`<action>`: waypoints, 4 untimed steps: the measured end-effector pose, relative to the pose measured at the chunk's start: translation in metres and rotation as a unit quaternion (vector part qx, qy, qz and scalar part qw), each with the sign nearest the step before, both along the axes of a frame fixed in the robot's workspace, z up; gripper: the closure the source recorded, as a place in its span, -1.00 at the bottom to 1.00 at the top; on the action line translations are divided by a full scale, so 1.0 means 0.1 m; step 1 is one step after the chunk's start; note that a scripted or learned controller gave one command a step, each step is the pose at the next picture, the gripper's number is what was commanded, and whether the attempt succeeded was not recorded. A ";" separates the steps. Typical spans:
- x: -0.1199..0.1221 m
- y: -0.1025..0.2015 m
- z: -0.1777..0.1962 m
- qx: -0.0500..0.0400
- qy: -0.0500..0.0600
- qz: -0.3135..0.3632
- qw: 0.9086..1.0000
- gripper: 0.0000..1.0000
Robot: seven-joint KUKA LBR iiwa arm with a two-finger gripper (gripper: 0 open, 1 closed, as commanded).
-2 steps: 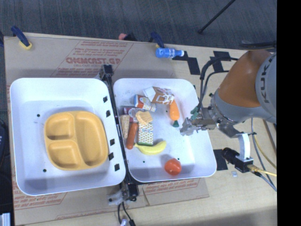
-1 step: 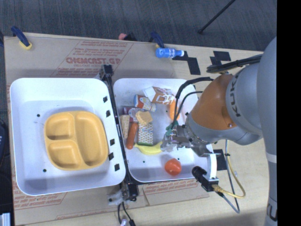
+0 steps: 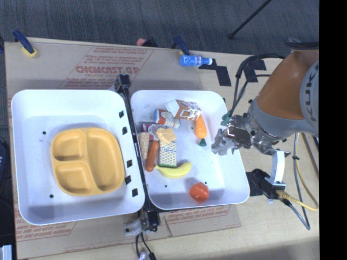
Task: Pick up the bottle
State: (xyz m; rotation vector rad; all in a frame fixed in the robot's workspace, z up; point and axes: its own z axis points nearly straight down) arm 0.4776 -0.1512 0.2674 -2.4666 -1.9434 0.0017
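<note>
left bin [image 3: 21, 161]: yellow divided tray [image 3: 87, 160] | right bin [image 3: 230, 186]: carrot [image 3: 200, 128], banana [image 3: 174, 170], tomato [image 3: 199, 192], sausage [image 3: 152, 155], small packets [image 3: 168, 145]

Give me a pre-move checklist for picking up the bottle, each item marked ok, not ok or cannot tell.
1. Bottle located: cannot tell; the pile in the right bin is too cluttered.
2. Gripper over the right bin: ok, at its right side.
3. Gripper above the pile: not ok; it is off to the right, past the carrot.
4. Nothing seen between the fingers: ok.
5. Yellow tray away from the pile: ok, in the left bin.
</note>
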 end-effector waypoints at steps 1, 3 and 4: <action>-0.02 0.02 -1.10 0.001 0.002 0.053 0.999 1.00; -0.02 -0.18 -0.96 0.001 0.002 -0.152 0.988 1.00; -0.02 -0.02 -1.29 0.001 0.003 -0.120 0.993 1.00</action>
